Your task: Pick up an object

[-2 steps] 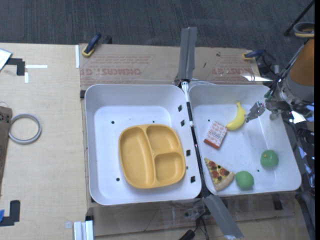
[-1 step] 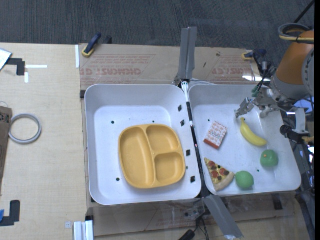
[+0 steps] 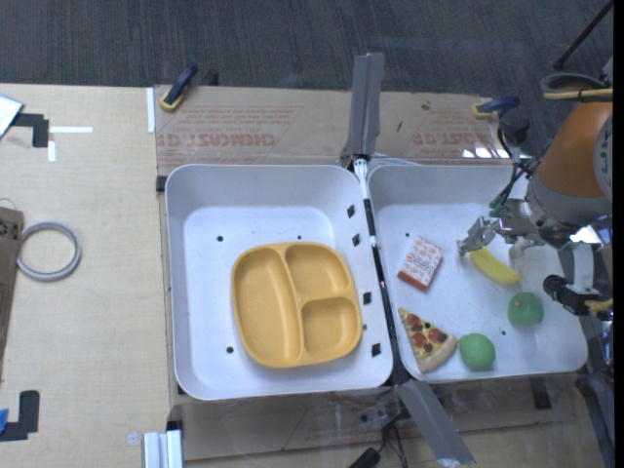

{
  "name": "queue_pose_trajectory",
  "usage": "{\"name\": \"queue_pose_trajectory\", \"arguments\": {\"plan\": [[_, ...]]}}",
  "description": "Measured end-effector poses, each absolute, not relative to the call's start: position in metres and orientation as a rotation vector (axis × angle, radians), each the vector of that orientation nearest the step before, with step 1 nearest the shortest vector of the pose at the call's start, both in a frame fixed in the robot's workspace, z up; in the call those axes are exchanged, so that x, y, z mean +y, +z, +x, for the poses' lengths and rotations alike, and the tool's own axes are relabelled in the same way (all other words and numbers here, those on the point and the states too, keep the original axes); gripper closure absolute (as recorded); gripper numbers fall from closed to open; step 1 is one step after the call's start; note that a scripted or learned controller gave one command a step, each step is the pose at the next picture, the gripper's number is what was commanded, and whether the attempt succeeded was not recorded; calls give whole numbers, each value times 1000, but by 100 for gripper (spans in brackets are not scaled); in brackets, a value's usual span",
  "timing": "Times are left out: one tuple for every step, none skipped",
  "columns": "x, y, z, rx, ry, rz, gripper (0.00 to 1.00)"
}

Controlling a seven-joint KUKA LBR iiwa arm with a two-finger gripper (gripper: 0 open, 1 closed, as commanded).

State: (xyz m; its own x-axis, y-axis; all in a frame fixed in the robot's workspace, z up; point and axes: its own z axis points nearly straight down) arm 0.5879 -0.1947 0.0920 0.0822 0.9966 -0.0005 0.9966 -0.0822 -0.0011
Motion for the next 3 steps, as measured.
{"name": "queue_pose_trajectory", "arguments": {"plan": [[-192,179,574,-2212,1,-2233,0],[-180,92,585,-2284,1,-2157,0],[-180,101,585,-2283,0,-2160,100]]}}
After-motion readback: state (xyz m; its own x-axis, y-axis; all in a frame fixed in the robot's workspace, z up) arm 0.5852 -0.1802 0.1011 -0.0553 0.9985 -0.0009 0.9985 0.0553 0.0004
